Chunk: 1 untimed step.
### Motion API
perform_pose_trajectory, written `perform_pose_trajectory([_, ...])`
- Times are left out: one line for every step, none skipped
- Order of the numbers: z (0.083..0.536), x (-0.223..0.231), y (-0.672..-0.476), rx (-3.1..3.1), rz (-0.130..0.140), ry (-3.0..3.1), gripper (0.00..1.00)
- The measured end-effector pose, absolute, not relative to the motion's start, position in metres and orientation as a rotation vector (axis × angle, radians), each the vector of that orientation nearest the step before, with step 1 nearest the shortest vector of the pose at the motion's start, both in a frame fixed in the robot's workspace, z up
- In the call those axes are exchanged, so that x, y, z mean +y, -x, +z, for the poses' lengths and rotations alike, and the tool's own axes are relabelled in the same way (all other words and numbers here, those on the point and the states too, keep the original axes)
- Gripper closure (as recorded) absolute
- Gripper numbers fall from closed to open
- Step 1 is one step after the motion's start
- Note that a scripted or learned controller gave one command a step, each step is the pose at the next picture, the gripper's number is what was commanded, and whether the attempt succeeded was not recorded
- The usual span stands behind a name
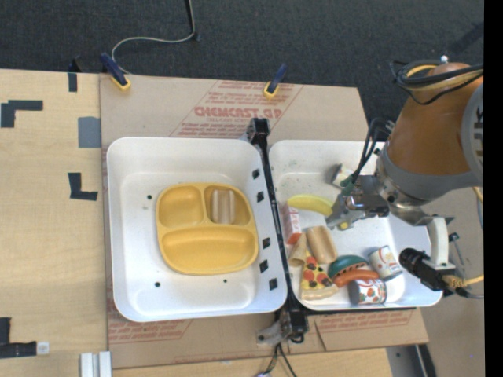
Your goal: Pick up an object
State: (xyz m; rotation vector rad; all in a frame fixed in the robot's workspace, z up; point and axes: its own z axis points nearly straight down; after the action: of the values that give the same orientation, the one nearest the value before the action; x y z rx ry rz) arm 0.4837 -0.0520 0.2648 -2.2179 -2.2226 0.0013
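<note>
So the arm is hanging over the right bin (pixel 409 301), coming in from about 3 o'clock, and the gripper (pixel 343 214) is low down near the middle of that bin. Honestly can't tell what the business end is doing from this angle, it's just a dark metal cluster, so I won't guess whether it has anything.

Closest candidate is the banana (pixel 310 204), a little yellow toy one lying flat just at 9 o'clock of the gripper, nearly touching it. I'd bet it's hollow plastic: light, stiff, and kinda slick, so it'll want to squirt out if pinched on the curved ends. Best bet is across the fat middle, narrow way.

The rest of the pile sits at 6 o'clock from there: a hot dog bun (pixel 319 243), a pizza slice (pixel 314 280), a green and orange thing (pixel 350 269) I can't really identify, and two small cans (pixel 377 277) toward 5 o'clock. Those are all jammed up against each other, so grabbing one cleanly looks harder.

Left bin (pixel 126 242) holds a yellow divided tray (pixel 206 250) with something tan in its top right compartment, well apart from the action
</note>
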Motion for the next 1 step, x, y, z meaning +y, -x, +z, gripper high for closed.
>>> perform_pose_trajectory([0.2536, -0.1267, -0.5799, -2.222, 0.003, 2.222, 1.0])
